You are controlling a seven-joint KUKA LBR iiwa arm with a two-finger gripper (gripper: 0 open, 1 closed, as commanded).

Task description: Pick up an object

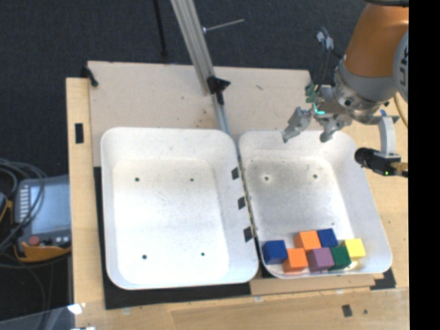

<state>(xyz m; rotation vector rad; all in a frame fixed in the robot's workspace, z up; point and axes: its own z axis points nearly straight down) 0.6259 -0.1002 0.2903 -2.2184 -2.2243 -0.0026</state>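
We see two shallow white plastic bins (172,139), both speckled with dark flecks. Right bin (313,157): small cubes, two blue (274,251), two orange (309,240), one purple (320,258), one green (340,256), one yellow (355,248). Bench is tan board (151,95); arm has a grey wrist with an orange band (378,33).

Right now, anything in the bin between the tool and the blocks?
No. In the camera view the tool hangs over the right bin's far rim; the blocks huddle at its near edge. Just bare, speckled bin floor lies between.

Coloured blocks (315,249) clustered in right bin's (361,191) near corner
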